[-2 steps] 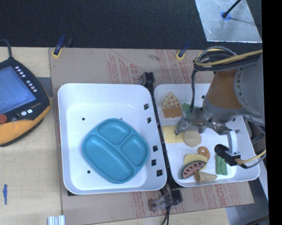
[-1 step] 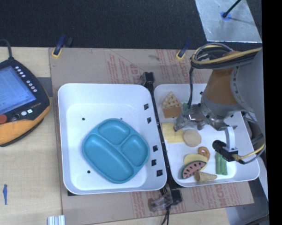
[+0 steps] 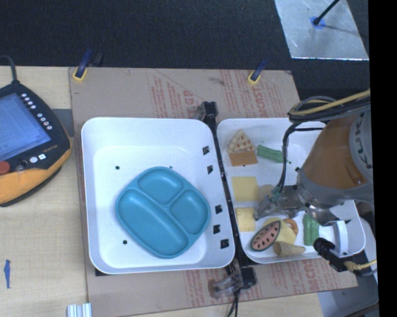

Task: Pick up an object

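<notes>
The right bin (image 3: 285, 127) holds several toy foods. A pizza slice (image 3: 240, 142) lies on a brown toast piece (image 3: 243, 159) at the back, with a green stick (image 3: 270, 153) beside them. Further forward are a yellow cheese square (image 3: 245, 187), a yellow block (image 3: 245, 219), a watermelon slice (image 3: 266, 235), a green cylinder (image 3: 309, 229) and a cream wedge (image 3: 290, 249). My gripper (image 3: 270, 207) is low in this bin, just above the watermelon slice and right of the yellow block. The grey and orange arm (image 3: 335, 166) hides the bin's right part.
The left bin (image 3: 99, 190) holds a blue divided plate (image 3: 162, 211). A teach pendant (image 3: 19, 144) lies on the bench at far left. Black clips (image 3: 210, 110) join the bins along their shared wall. Cables (image 3: 317, 106) loop above the arm.
</notes>
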Available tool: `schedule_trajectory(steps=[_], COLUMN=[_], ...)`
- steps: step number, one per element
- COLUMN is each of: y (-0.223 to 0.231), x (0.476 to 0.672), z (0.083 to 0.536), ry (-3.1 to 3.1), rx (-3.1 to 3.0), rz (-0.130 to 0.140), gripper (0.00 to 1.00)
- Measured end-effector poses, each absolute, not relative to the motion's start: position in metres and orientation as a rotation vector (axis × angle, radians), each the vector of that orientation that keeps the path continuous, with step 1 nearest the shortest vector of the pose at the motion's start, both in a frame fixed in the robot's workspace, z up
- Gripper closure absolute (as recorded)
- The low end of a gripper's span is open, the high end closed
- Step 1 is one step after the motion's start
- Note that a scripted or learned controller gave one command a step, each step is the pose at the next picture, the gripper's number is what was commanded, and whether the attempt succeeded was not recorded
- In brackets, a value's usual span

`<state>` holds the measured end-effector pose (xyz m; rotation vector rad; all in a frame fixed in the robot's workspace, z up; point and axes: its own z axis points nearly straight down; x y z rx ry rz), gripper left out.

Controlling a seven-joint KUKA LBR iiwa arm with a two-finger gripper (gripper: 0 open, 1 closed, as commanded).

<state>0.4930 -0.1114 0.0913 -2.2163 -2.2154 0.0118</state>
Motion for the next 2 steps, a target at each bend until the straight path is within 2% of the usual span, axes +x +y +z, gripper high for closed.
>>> schedule_trajectory(steps=[1,2], y=[-0.111,-0.111], x=[0.535,0.533], z=[0.092,0.102], ry=[-2.227,-2.225], rx=[-2.218,-2.214], rz=[0.0,0.004], gripper=[0.0,1.0])
